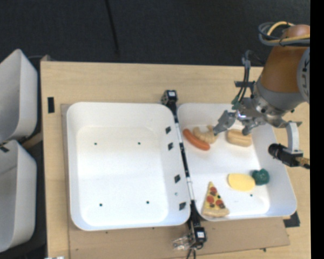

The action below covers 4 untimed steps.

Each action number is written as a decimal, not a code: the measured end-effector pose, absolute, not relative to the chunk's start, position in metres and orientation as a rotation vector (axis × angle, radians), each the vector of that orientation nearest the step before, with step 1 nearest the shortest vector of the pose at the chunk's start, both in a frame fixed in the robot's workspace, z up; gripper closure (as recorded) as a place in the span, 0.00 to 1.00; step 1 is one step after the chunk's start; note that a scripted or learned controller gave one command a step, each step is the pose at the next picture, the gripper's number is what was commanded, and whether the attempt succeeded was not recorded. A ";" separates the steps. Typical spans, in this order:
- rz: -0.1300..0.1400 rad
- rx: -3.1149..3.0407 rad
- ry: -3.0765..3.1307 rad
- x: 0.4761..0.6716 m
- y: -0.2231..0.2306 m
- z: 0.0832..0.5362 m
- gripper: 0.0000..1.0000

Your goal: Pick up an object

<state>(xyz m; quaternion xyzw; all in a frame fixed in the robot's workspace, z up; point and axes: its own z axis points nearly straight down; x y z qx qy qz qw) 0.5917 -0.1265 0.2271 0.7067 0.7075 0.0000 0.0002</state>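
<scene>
Overhead, gripper (235,124) hovers spread above bun (239,138) near right bin (278,201) far rim.

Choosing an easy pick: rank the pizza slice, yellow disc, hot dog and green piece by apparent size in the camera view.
1. Pizza slice and hot dog: too alike to rank.
2. Yellow disc, slightly smaller.
3. Green piece, clearly smallest.

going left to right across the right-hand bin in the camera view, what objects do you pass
Hot dog → pizza slice → bread roll → yellow disc → green piece.
</scene>
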 end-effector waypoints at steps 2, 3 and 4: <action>-0.011 2.230 2.232 0.486 -0.118 0.128 0.00; 0.014 2.205 2.233 0.492 -0.023 0.204 0.00; 0.005 2.219 2.216 0.491 -0.057 0.242 0.00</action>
